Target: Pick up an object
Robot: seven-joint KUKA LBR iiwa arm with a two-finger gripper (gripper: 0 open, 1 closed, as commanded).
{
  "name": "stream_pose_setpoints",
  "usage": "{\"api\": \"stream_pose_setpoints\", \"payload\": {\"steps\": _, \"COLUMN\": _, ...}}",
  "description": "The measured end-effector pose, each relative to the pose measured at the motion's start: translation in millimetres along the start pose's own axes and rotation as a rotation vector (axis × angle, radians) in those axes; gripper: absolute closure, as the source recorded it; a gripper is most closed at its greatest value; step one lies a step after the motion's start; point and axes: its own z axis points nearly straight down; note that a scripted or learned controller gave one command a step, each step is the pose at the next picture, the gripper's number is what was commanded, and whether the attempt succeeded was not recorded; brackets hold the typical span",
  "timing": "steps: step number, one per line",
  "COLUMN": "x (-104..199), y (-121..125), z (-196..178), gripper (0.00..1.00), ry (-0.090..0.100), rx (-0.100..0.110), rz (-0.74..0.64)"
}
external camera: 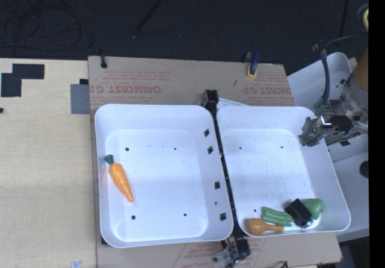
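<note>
Hovering over the right bin's [283,140] right rim, the gripper [308,131] sits well apart from every object; whether it is released or clenched cannot be told. A carrot [121,181] lies alone in the left bin [156,122]. A green pod [276,215], black block [298,212] and tan gourd [263,226] crowd the right bin's near corner. Nearest is the block, but the clustering likely demands a careful, centred descent.

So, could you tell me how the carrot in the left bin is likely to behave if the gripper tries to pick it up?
The carrot looks like a moulded toy, so probably stiff and light. Its rounded, tapered body lies flat on the left bin floor, so it may roll or pivot if nudged off-centre. The smooth, glossy-looking surface could slip between fingers, especially towards the narrow tip.
</note>
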Motion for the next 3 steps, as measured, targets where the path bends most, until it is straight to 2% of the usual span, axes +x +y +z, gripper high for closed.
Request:
{"api": "stream_pose_setpoints", "payload": {"steps": 1, "x": -50.6, "y": -19.5, "z": -47.1, "gripper": 1.00, "ry": -0.003, "rx": 0.000, "rz": 0.006}}
{"api": "stream_pose_setpoints", "payload": {"steps": 2, "x": -67.0, "y": 16.6, "z": 50.2, "gripper": 1.00, "ry": 0.001, "rx": 0.009, "rz": 0.003}}
{"api": "stream_pose_setpoints", "payload": {"steps": 3, "x": 26.4, "y": 23.8, "z": -36.7, "gripper": 1.00, "ry": 0.000, "rx": -0.002, "rz": -0.004}}
